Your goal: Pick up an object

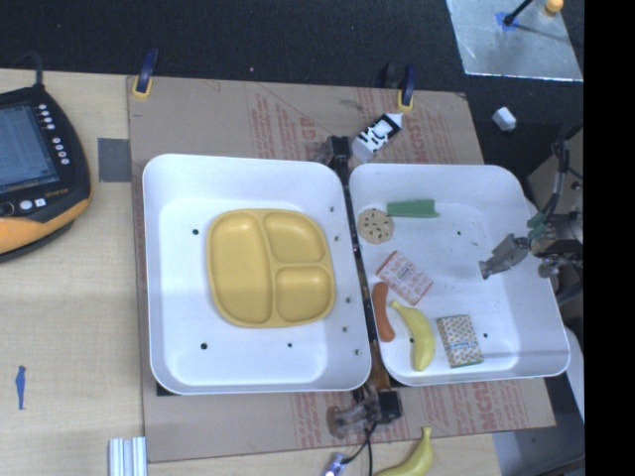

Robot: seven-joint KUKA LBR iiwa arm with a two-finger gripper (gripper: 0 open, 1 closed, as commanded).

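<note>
The right bin (516, 181) holds a round cookie (375, 225), a green bar (411, 208), a red-and-white packet (405, 276), a reddish sausage (382, 311), a yellow banana (418, 334) and a small patterned box (459, 340). My gripper (499, 258) reaches in from the right, over the bin's bare right side. It is well apart from all of these objects, and nothing is seen in its grasp.
In the left bin (157, 266) lies a yellow divided plate (271, 266). A second banana (412, 457) sits on the cardboard below the bins. A black-and-white item (377, 134) lies behind them, and a control pendant (35, 167) rests at far left.
</note>
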